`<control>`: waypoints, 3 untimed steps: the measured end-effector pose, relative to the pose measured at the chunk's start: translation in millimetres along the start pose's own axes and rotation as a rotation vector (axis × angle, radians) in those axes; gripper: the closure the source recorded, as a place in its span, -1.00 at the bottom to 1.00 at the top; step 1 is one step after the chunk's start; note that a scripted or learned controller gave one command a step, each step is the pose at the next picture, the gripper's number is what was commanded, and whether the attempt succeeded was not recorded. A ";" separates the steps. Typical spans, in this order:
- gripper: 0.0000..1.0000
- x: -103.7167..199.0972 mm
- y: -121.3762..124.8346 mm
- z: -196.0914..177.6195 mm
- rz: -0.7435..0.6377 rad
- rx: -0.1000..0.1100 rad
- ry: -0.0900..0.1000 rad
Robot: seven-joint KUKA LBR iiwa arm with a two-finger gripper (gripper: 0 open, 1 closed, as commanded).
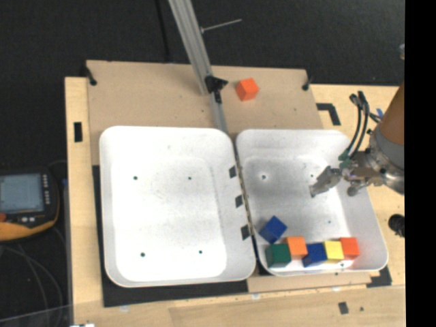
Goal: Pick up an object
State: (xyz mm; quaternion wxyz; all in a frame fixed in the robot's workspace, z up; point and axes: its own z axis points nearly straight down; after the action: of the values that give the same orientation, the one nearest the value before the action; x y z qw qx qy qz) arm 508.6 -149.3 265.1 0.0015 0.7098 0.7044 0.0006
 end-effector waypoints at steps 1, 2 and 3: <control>-1.00 -55.5 55.2 -38.2 -0.005 -0.006 -0.005; 1.00 -53.9 53.5 -47.2 -0.012 -0.002 -0.004; -1.00 -54.1 53.3 -46.6 -0.012 0.000 -0.004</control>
State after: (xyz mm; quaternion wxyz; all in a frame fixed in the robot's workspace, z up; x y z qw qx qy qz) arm 561.3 -203.8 312.0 0.0029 0.7055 0.7087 -0.0010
